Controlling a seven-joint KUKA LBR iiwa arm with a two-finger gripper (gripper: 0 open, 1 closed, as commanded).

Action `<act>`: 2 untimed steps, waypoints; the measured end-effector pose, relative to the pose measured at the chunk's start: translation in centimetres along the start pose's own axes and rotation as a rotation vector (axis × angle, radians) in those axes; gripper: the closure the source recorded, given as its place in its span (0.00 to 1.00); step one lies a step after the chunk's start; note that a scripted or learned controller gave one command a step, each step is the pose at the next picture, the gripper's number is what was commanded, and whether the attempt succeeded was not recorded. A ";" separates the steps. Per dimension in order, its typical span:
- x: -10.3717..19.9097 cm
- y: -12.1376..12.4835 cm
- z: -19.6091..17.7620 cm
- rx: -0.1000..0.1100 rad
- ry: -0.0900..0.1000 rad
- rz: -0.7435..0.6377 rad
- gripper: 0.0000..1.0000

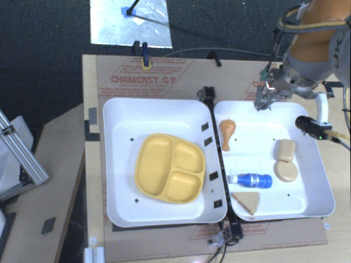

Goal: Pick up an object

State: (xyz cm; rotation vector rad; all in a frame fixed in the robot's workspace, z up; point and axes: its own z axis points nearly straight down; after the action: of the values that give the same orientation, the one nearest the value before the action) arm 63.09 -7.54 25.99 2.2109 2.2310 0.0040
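My gripper [264, 104] hangs over the far edge of the right bin [312, 201], with nothing seen between its fingers. In that bin lie an orange chicken drumstick [227, 132] near the far left, a blue bottle [251, 180] on its side, a tan bread wedge [247, 202] at the near left corner, and two pale biscuit-like pieces [286, 160] at the right. The drumstick sits left of and nearer than the gripper.
The left bin [118, 201] holds a yellow divided plate [170, 167]. A black divider with clips [215, 147] runs between the bins. A black fitting [310, 126] juts over the right bin's right side. A shiny sheet [130, 15] lies beyond the bench.
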 end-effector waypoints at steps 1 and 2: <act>5.5 -0.9 1.2 0.002 0.001 0.000 1.00; 11.1 -0.6 2.8 0.002 0.000 0.000 1.00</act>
State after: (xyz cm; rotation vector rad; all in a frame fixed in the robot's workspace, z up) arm 62.42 3.58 23.23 2.2116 2.2327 0.0020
